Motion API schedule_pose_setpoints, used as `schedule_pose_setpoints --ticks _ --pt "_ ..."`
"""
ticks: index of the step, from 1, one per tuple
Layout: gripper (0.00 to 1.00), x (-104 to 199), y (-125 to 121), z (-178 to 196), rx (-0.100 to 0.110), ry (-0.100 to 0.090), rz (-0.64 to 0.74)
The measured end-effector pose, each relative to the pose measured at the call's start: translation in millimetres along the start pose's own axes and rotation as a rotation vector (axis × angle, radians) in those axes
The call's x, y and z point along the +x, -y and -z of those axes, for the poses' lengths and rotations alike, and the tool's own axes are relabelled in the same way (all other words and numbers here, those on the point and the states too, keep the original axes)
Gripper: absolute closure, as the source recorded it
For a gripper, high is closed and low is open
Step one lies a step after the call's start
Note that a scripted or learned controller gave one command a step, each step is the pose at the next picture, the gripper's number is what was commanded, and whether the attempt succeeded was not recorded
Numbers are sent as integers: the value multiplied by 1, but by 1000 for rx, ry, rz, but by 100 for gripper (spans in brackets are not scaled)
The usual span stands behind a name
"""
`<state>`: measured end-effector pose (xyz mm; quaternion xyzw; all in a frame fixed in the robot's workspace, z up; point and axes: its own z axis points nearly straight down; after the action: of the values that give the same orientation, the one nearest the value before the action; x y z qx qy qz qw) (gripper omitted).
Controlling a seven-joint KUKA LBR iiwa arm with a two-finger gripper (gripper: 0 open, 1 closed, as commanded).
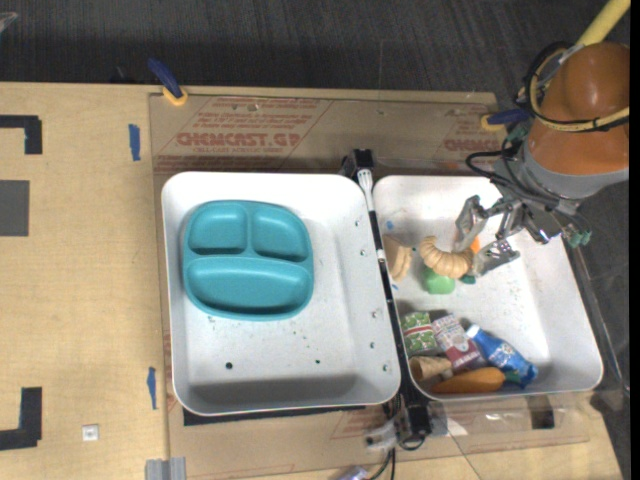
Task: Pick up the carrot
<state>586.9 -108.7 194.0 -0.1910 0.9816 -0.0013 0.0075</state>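
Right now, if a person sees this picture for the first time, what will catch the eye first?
The teal divided plate stands out most, lying alone in the left bin. Next comes the arm's orange band at the upper right, with the gripper hanging over the right bin. Below the gripper lies a jumble of small items, among them a croissant and a green piece.

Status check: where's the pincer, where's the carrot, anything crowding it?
Pincer open, low over right bin. Small orange carrot between its fingers, not gripped. Croissant beside it.
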Motion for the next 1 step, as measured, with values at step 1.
schedule_pose_setpoints --ticks 1 --pt "100 39 -19 -100 5 9 252"
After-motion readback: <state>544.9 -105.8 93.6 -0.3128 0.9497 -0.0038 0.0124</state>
